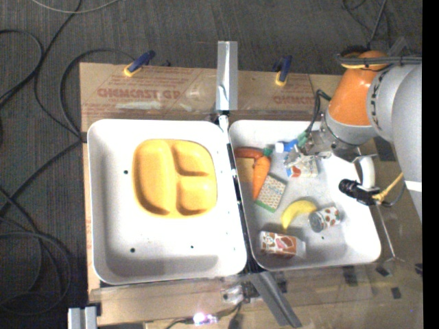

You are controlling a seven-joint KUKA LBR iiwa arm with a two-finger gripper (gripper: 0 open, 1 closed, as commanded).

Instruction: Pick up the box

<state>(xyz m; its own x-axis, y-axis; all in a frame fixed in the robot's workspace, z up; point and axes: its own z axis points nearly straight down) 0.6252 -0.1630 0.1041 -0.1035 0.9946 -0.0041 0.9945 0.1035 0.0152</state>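
On the left, a shallow white plastic bin point(103, 204) is seen to hold a yellow moulded tray with three compartments point(175, 177), laid flat near the middle, so it is kept well apart from the clutter next door. Above the bins, two blue-and-yellow clamps point(139, 63) are fixed along the back edge of a brown cardboard sheet point(151, 91), presumably so the sheet is held down on the bench. An upright metal bar point(227, 77) is set at the divide between the bins.

Across the divide, the right-hand white bin point(357, 249) is crowded. An orange toy carrot point(259, 173) is propped against a reddish sausage-shaped piece point(248, 153) at the top left corner, and a flat patterned green-and-white packet point(271, 192) is tucked just below the carrot, touching it. Lower down, the small brown-and-white carton box point(280, 244) is found lying on its side near the front wall, with free floor around most of it, so an approach from above is judged workable. Just beside and above it, a yellow toy banana point(298, 212) is curled, and a small printed can point(325, 218) is lying next to that.

Further right, the gripper point(303, 157) is poised low over the back of this bin, among a blue-and-white item point(286, 147), well apart from the box. Whether it is spread or closed cannot be told. The grey arm with its orange band point(357, 98) is angled in from the right. The box is judged not yet reached.
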